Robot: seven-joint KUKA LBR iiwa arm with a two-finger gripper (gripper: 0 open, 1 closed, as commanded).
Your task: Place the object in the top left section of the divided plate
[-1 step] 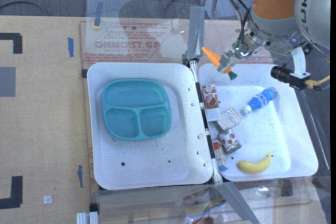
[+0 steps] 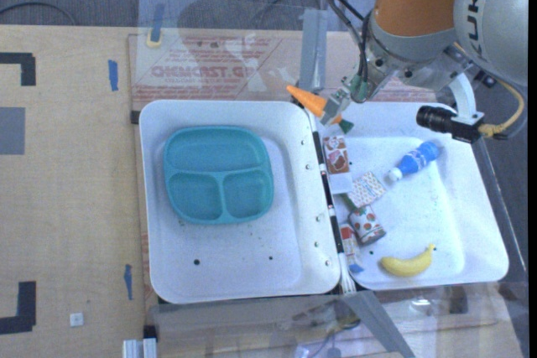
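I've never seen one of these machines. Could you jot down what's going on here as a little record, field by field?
arm: grey KUKA with an orange band, reaching in from the right
gripper: above the seam between the bins, holding a toy carrot
divided plate: teal, in the left bin, nothing on it
right bin: blue bottle, banana, small printed packets
task progress: carrot lifted, not yet on the plate
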